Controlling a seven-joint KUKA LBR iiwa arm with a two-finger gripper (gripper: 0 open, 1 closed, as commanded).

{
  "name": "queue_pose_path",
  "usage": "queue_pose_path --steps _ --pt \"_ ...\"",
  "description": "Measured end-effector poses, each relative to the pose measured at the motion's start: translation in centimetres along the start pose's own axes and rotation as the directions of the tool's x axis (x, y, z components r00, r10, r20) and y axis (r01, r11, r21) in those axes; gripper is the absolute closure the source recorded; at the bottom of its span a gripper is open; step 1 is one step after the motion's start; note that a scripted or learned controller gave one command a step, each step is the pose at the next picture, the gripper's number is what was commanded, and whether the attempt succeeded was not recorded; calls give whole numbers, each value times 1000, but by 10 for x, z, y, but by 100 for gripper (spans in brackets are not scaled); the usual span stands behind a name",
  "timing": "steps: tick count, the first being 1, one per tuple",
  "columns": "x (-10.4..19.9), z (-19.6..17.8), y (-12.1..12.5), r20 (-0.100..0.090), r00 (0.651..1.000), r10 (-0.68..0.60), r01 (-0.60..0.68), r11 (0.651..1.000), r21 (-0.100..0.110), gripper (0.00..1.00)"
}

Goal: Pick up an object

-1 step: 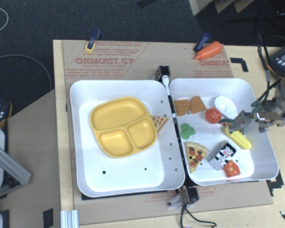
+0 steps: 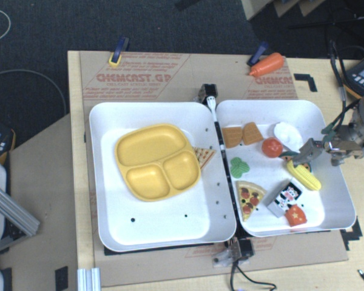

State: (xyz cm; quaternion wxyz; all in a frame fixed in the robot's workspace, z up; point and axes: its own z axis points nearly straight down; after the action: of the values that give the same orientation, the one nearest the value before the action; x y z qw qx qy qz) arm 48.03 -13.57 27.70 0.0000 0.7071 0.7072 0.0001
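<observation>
The right bin (image 2: 333, 190) holds several toy foods: two brown toast pieces (image 2: 241, 135), a white lump (image 2: 288, 133), a red tomato (image 2: 272, 147), a green broccoli (image 2: 239, 165), a pizza slice (image 2: 249, 197), a black-and-white carton (image 2: 284, 197), a red strawberry (image 2: 296, 215) and a yellow corn cob (image 2: 306, 177). My gripper (image 2: 298, 157) reaches in from the right and hangs low over that bin. It sits just above the corn cob's upper end and right of the tomato. Nothing shows held in it.
The left bin (image 2: 109, 211) carries a yellow divided plate (image 2: 158, 161) with a tan waffle piece (image 2: 204, 156) at its right edge. An orange carrot (image 2: 267, 64) lies on the bench behind the right bin. Clamps (image 2: 116, 52) hold the board's far edge.
</observation>
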Motion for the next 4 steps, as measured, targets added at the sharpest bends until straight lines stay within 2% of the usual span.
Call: queue_pose_path --steps 1,2,3,4 --pt "6 46 -6 -2 1000 0 0 1000 7 0" --pt "11 101 2 -3 1000 0 0 1000 8 0" --pt "20 158 0 0 1000 -1 1 1000 1 0" --pt "16 173 3 8 1000 5 -4 1000 -15 0"
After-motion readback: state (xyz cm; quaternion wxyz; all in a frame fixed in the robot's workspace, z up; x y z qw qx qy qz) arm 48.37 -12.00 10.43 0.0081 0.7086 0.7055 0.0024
